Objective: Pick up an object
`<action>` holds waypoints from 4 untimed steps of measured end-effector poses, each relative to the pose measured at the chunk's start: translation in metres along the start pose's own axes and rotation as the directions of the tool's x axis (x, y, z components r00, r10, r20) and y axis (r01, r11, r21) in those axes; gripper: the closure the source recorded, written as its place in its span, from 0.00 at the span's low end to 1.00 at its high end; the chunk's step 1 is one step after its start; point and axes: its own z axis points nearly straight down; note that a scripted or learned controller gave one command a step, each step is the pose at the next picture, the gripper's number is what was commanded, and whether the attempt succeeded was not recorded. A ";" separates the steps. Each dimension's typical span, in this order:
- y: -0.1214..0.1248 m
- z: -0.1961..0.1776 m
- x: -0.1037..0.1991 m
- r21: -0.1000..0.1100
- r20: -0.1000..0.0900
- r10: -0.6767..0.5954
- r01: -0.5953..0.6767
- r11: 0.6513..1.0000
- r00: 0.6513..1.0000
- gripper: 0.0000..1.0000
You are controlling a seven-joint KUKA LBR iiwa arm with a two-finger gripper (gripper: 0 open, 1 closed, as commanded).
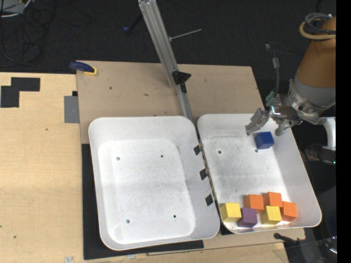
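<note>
- Near rim, right bin (307, 185): your cluster of orange, yellow and purple cubes (260, 208).
- Blue cube (264, 140): far end of that bin, alone.
- Gripper (269, 126): fingers spread, just above blue cube, grasping nothing.

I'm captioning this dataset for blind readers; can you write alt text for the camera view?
The arm's end effector hangs with fingers spread just above a blue cube in the right bin. Orange, yellow and purple blocks cluster at that bin's near edge.
</note>
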 end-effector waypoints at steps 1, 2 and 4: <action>0.001 -0.003 -0.001 -0.005 0.001 0.001 -0.001 1.000 1.000 0.00; 0.004 0.061 -0.001 0.001 0.000 0.001 -0.001 1.000 1.000 0.00; -0.002 0.150 0.000 0.000 0.000 0.003 -0.003 1.000 1.000 0.00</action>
